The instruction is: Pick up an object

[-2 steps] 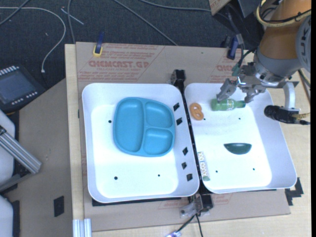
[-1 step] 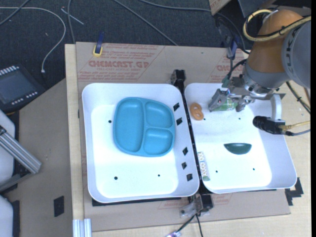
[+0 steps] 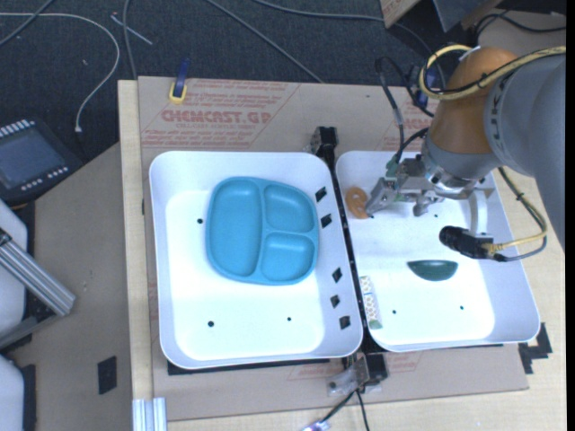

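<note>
Tan ring-shaped object [image 3: 358, 202] sits at right bin's [image 3: 503, 326] far-left edge, gripper [image 3: 397, 197] just beside it, grip state: cannot tell. Risk: bin wall blocks approach, ring slides off instead of getting grabbed

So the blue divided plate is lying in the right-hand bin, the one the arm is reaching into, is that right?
Not quite. The camera view shows the blue divided plate lying in the left-hand bin. The arm is reaching into the right-hand bin, as you said.
</note>
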### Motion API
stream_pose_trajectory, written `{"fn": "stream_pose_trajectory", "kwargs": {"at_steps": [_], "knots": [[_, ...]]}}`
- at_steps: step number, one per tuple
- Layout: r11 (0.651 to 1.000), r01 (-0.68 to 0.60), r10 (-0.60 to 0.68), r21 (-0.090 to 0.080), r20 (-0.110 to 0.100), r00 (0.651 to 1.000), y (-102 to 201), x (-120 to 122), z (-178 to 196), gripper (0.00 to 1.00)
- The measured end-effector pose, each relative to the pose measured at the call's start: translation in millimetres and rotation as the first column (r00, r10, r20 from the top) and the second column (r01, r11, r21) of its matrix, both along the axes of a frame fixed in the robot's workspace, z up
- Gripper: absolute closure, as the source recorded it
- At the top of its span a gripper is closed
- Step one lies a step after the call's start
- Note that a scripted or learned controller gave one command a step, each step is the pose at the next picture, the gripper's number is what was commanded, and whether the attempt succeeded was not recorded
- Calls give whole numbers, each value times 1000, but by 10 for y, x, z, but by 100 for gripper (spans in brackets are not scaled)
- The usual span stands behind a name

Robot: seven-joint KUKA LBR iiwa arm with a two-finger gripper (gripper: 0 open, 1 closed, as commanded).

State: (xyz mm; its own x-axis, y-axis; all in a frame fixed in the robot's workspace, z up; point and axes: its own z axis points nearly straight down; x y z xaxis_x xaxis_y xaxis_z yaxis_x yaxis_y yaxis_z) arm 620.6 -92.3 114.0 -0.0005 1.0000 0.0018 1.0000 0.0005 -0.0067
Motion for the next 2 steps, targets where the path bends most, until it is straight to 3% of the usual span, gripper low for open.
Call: {"fn": "stream_pose_trajectory", "kwargs": {"at_steps": [1, 2], "knots": [[1000, 1, -1, 0, 8, 1000, -2, 18, 155, 100], [1000, -1, 1, -2, 13, 1000, 36, 68, 790, 100]]}}
